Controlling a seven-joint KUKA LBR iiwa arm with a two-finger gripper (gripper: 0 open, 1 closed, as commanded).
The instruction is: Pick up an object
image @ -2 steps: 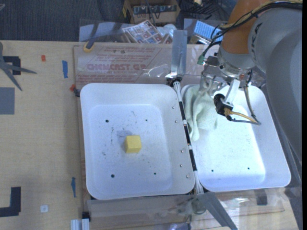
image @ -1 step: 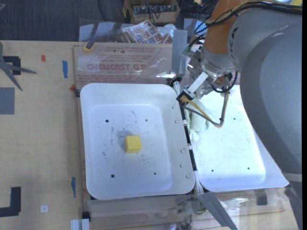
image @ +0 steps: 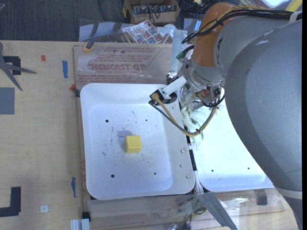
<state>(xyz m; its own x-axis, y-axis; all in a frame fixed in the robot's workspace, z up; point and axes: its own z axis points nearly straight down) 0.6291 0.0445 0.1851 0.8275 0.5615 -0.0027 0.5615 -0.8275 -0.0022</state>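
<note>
A robotics lab or test cell is showing here: a grey industrial arm [image: 268, 95] is reaching over two white bins [image: 91, 128] on a plywood bench [image: 38, 128], blue tape marks [image: 64, 69] are sticking to it, and what are probably electronics boxes [image: 148, 6] are sitting behind.

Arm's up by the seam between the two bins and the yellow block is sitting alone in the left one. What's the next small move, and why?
Probably shift the gripper toward the view's lower left, over the yellow block, before descending. The block lies loose near the middle of the left bin, well apart from the gripper, which sits over the seam beside the right bin. Nothing lies between them.
</note>
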